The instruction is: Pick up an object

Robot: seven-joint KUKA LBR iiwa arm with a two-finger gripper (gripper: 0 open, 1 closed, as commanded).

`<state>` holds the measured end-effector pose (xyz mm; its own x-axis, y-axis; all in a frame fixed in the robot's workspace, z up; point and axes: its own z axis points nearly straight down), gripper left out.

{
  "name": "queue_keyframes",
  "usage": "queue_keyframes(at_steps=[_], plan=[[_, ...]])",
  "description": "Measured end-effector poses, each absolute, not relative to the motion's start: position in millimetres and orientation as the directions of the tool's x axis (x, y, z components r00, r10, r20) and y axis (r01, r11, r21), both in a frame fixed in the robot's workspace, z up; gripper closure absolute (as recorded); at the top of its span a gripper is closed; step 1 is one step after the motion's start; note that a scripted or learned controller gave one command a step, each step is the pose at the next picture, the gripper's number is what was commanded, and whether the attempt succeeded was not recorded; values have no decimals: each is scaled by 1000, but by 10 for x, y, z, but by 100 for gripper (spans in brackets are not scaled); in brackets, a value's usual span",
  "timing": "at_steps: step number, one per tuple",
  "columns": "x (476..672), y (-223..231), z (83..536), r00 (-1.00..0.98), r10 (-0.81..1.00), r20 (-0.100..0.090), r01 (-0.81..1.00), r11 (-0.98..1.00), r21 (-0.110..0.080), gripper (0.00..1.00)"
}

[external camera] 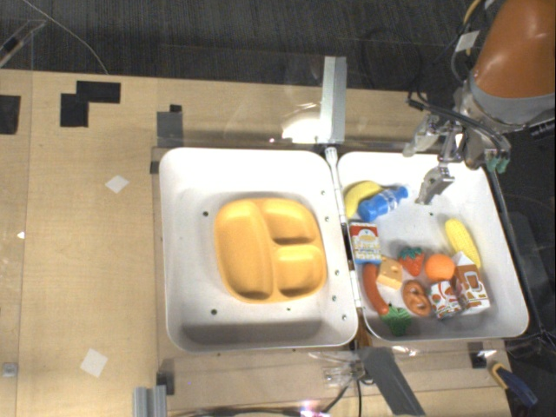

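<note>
The right bin (508,259) holds several toy foods: a banana (360,193), a blue bottle (380,203), a corn cob (463,241), an orange (440,267), a small carton (365,242), a sausage (374,289), a pretzel (415,298) and a green piece (398,320). My gripper (447,168) hangs over the bin's far edge, above and to the right of the blue bottle. Nothing lies between its fingers.
The left bin (178,259) holds a yellow divided tray (269,248). A metal post (334,98) stands behind the divider between the bins. The arm's orange band (517,33) sits at the upper right. Bare bin floor lies below the gripper.
</note>
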<state>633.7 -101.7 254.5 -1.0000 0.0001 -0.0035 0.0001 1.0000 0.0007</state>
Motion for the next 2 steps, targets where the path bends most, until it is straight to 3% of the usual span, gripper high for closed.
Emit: queue_keyframes(at_steps=[1,2], plan=[[6021,-1157,1365,-991,134,7,134,991,2,0],[6204,-1317,880,-754,657,-6,657,754,5,0]])
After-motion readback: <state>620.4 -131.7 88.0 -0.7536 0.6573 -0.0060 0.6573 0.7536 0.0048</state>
